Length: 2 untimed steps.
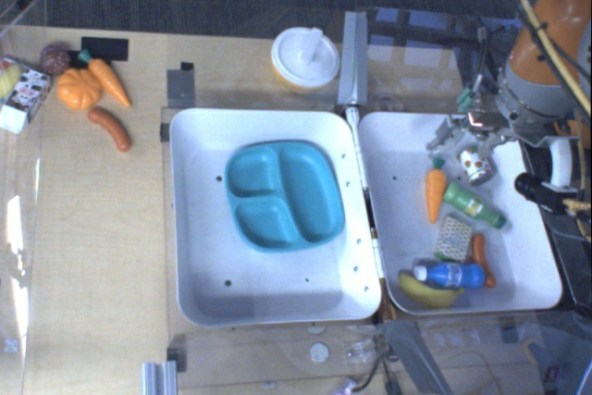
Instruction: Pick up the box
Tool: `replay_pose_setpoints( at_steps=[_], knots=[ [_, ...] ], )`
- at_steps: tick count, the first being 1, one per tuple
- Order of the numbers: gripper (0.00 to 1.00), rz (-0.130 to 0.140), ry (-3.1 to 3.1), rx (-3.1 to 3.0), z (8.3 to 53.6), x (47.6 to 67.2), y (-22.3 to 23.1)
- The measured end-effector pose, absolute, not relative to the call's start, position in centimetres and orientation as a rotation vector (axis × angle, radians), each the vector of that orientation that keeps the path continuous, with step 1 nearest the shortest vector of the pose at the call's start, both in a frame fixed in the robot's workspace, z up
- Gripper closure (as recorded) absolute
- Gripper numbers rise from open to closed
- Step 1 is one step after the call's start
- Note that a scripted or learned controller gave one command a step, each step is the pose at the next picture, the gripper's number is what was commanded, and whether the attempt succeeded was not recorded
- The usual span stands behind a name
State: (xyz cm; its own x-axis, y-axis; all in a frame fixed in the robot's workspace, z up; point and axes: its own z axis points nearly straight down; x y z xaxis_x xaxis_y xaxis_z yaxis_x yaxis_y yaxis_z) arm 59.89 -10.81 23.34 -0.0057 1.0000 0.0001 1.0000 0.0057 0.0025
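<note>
The box (453, 238) is small and flat with a speckled green and white face. It lies in the right bin (398, 199), low in its right half, between a green bottle (474, 204) and a blue bottle (452, 274). My gripper (465, 143) hangs open over the upper part of that bin, well above the box in the view. Nothing sits between its fingers. A small round spotted object (476, 165) lies just below it.
An orange carrot (435, 194), a red sausage (481, 256) and a banana (427, 290) share the right bin. The left bin (199, 273) holds a blue divided plate (282, 194). A white lidded cup (305, 57) stands behind the bins. Toy food lies at the bench's far left.
</note>
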Motion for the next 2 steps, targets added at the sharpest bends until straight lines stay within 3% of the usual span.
replay_pose_setpoints(
  at_steps=[1, 2],
  knots=[
    [0.00, 0.001, 2.149, 2.290, 18.3, 51.3, -17.5],
    [0.00, 0.012, 2.304, 2.118, 9.0, 52.2, -16.2]
  ],
)
